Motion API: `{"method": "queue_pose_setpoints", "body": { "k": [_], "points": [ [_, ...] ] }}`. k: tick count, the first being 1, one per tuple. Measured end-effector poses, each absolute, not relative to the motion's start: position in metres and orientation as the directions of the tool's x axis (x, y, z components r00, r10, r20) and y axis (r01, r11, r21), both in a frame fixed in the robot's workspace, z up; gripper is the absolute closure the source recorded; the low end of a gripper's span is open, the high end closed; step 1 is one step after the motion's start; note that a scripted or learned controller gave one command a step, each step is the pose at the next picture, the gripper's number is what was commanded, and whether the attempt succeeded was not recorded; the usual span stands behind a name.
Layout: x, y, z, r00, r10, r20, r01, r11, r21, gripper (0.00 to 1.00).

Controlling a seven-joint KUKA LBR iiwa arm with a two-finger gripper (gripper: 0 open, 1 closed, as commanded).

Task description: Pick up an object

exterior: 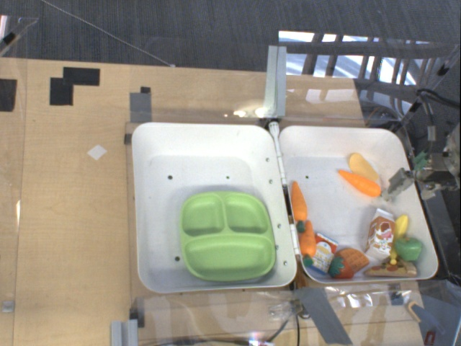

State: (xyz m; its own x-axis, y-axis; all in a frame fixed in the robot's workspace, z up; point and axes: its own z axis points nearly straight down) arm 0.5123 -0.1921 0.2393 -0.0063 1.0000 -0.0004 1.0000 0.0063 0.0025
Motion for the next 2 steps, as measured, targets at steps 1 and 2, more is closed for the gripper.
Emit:
{"method": "queue_pose_setpoints", "body": {
  "k": [1,2],
  "points": [
    [0.574,-0.195,0.163,0.259,0.966,0.001,0.966,-0.259,0.002,0.0],
    [0.612,-0.188,0.095,0.209,0.978,-0.001,0.978,-0.209,0.005,0.0]
  ]
}}
